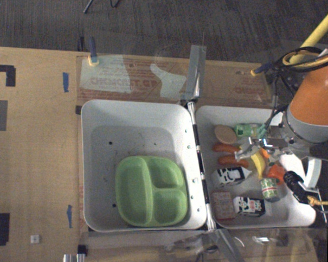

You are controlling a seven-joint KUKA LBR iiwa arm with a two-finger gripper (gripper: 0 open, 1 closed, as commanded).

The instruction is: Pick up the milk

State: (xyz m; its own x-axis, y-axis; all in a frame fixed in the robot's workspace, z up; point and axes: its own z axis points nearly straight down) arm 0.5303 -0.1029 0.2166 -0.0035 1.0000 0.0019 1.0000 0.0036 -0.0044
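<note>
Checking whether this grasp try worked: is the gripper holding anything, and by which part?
Cannot be told. The gripper sits low among the right bin's items; both milk cartons lie apart from it.

We look down from one fixed camera above the bench (pixel 33 149), at a slant, so the dark floor (pixel 158 16) shows along the top edge. We sit far enough back to take in both bins whole: the left bin (pixel 93 124) near the middle of our view, the right bin (pixel 298 215) toward the right side. The arm (pixel 314 102) comes in from our right, cut off by the edge.
</note>
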